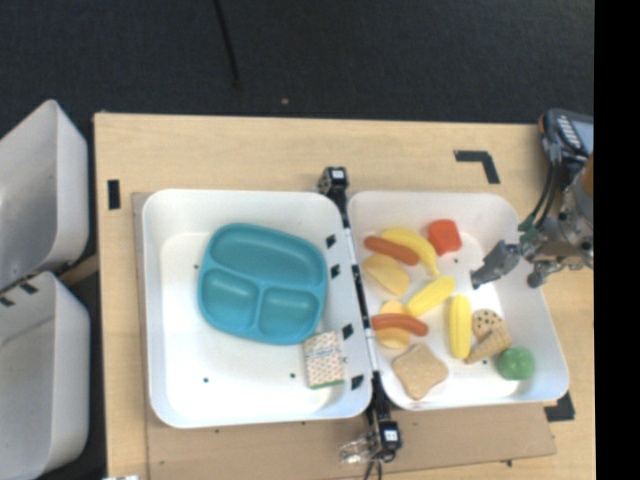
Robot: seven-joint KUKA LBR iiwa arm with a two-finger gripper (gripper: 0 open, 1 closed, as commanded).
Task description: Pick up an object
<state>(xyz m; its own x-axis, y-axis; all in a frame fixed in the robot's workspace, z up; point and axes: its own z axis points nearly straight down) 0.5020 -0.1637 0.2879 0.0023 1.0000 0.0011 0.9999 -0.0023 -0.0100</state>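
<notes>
The small yellow plastic corn cob point(459, 325) lies in the right white bin point(535, 368), its long axis running nearly straight toward the viewer. The grey two-finger gripper point(510, 264) hangs above and to its right (fingers spread, holding nothing), just beside the brown cookie point(486, 321).
</notes>
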